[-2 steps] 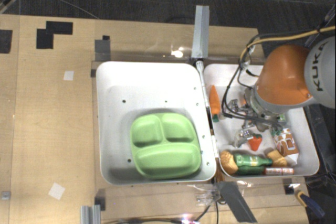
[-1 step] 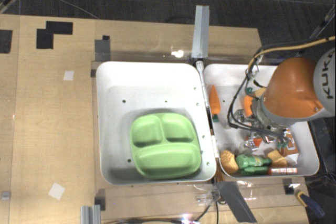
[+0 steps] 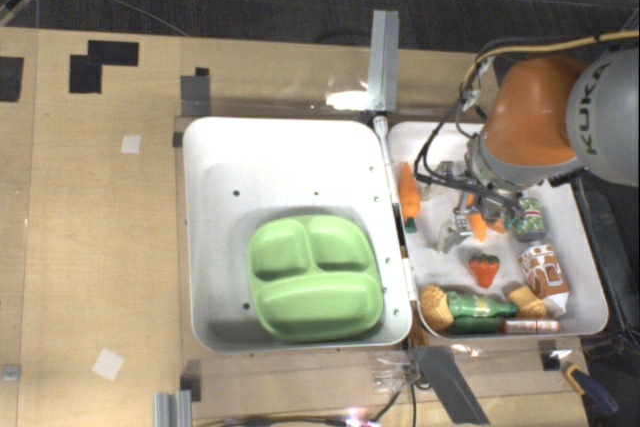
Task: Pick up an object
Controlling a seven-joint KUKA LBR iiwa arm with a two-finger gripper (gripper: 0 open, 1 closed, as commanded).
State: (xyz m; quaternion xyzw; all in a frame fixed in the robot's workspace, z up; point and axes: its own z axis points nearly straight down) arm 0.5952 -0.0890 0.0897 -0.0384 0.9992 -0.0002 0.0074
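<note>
My gripper (image 3: 466, 227) hangs low over the middle of the right bin (image 3: 590, 307), under the orange wrist band. A small orange piece (image 3: 480, 228) sits right at its tip; whether it is gripped is unclear. An orange carrot (image 3: 408, 193) lies along the bin's left wall, left of the gripper. A red strawberry (image 3: 485, 269) lies just below the gripper. Along the front wall lie a green bottle (image 3: 480, 309) and a golden-brown item (image 3: 433, 298). A white and orange packet (image 3: 545, 272) sits at the right.
A green divided tray (image 3: 315, 275) lies in the left bin (image 3: 215, 165). A green and white item (image 3: 527, 215) sits beside the wrist at the right. A yellow chunk (image 3: 527, 300) and a thin red stick (image 3: 530, 325) lie by the front wall.
</note>
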